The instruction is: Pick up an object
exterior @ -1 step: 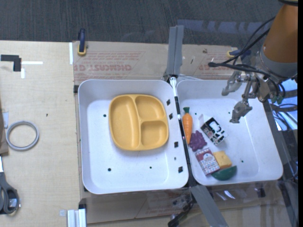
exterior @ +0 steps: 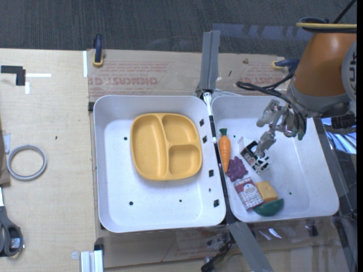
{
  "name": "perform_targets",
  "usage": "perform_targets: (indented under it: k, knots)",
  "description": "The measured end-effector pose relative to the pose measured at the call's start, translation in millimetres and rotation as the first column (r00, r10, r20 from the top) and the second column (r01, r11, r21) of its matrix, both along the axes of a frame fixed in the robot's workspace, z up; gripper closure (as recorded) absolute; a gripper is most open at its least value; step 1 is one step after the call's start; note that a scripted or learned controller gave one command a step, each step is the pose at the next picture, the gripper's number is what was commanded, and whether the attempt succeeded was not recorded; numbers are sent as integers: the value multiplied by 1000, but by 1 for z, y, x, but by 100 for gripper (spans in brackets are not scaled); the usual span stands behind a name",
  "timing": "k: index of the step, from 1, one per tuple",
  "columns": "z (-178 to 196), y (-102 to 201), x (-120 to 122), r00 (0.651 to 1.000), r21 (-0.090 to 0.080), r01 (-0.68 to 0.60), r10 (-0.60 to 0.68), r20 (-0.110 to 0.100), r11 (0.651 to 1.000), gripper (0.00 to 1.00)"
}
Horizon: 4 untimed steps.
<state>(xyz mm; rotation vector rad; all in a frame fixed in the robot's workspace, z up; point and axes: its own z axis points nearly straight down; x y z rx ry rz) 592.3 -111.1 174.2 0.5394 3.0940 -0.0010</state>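
Two shallow white plastic bins side by side, rounded corners. Left bin (exterior: 113,208): mustard-yellow divided plate (exterior: 166,146), three compartments, smooth, matte. Right bin (exterior: 317,191): cluster at its left side. Orange carrot (exterior: 224,147) with green top, lying along left wall; purple lumpy grape bunch (exterior: 236,168) just beside it; small red printed box (exterior: 248,193); yellow block (exterior: 266,191) touching green rounded piece (exterior: 271,208) at near edge. Gripper (exterior: 262,152) low over small black-and-white object (exterior: 253,153); open or closed: cannot tell. Grey tape roll (exterior: 25,162) on bench, far left.
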Motion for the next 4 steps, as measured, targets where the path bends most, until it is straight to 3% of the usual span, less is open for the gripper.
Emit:
perform_targets:
  k: [1,2,3,4]
  knots:
    - [-60,-28,40,977,2,213,-213,20,977,0]
    - [-48,5,24,903,0,430,-430,1,903,0]
    - [-68,0,23,733,16,680,-680,15,733,0]
    - [-44,1,13,815,0,580,-580,2,815,0]
